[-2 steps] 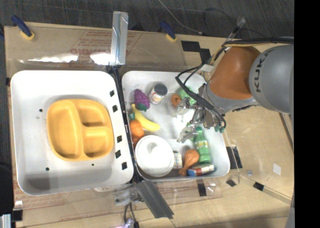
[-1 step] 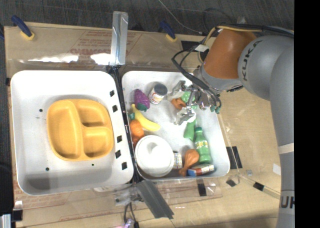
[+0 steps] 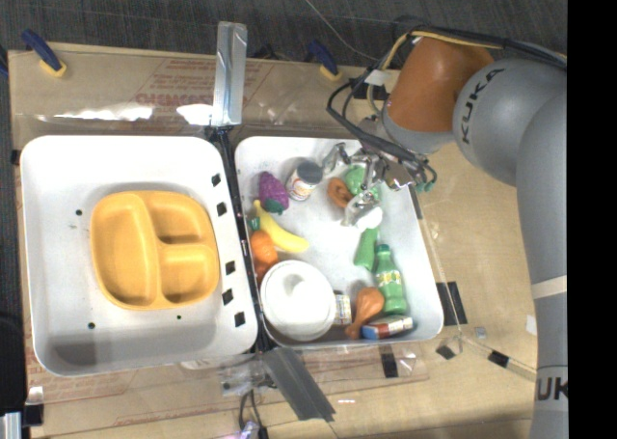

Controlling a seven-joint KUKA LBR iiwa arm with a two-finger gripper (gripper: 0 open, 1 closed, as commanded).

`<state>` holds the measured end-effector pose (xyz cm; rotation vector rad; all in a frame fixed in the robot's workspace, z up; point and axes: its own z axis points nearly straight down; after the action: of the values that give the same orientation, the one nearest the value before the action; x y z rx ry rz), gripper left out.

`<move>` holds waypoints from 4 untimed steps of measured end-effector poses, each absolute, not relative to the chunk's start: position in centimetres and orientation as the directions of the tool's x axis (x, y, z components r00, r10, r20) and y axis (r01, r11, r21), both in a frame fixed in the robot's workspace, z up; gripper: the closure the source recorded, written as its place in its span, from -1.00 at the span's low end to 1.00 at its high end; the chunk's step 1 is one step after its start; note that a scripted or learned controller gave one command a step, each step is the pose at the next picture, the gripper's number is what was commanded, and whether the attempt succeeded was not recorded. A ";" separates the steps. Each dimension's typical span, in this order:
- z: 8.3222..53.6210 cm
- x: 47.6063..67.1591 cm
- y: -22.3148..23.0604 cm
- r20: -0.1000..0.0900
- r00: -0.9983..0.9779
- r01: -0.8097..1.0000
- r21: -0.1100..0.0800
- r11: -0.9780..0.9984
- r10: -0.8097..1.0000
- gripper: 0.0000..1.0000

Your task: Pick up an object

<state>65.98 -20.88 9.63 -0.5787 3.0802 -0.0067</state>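
My gripper (image 3: 359,186) hangs low over the far right part of the right bin (image 3: 424,263), under the orange wrist band. A small green item (image 3: 355,179) shows right among its metal parts, and a brown toy piece (image 3: 337,194) lies just to its left. Whether the green item is held is unclear. Close by in the same bin lie purple grapes (image 3: 273,191), a yellow banana (image 3: 281,234), a small grey can (image 3: 307,175), a green bottle (image 3: 389,280) and a second green piece (image 3: 364,249).
A white bowl (image 3: 297,298) sits at the right bin's near left, with an orange fruit (image 3: 262,248), a brown drumstick (image 3: 367,305) and a red-blue stick (image 3: 387,328) around it. The left bin (image 3: 48,186) holds a yellow divided tray (image 3: 154,246). Black cables loop by the wrist.
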 end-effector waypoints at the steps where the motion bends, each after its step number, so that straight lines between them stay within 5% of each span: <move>1: 9.6 66.0 -20.9 -0.007 -0.915 -0.402 -0.006 0.915 -0.402 -1.00; 3: 9.5 65.8 -20.2 -0.003 -0.925 -0.380 -0.003 0.925 -0.380 -1.00; 4: 9.3 65.7 -18.9 0.002 -0.982 -0.188 0.001 0.982 -0.188 -1.00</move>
<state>65.74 -18.86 9.32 -0.2965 3.1293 0.0016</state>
